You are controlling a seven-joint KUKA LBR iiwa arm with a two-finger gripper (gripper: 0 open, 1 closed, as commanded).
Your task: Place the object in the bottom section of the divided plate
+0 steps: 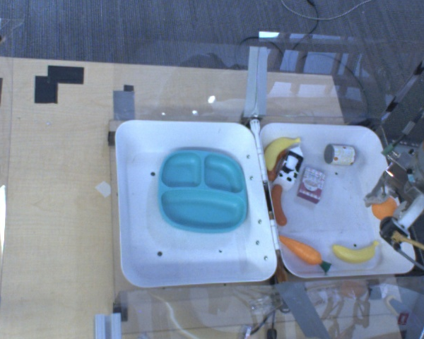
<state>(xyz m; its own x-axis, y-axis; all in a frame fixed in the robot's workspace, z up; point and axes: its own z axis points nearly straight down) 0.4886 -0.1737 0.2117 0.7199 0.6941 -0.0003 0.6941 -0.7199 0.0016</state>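
Blue divided plate (202, 200) lies flat in the left bin (134, 253).

Grey arm entering low at the right bin's (381, 141) right wall, wrist angled down and leftward over that rim, gripper (383, 202) just inside the wall, something orange at its tip, perhaps between the fingers, grip too blurred to judge

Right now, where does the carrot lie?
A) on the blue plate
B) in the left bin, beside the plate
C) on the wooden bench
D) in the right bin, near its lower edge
D: the carrot rests near the lower edge of the right bin, left of a banana.
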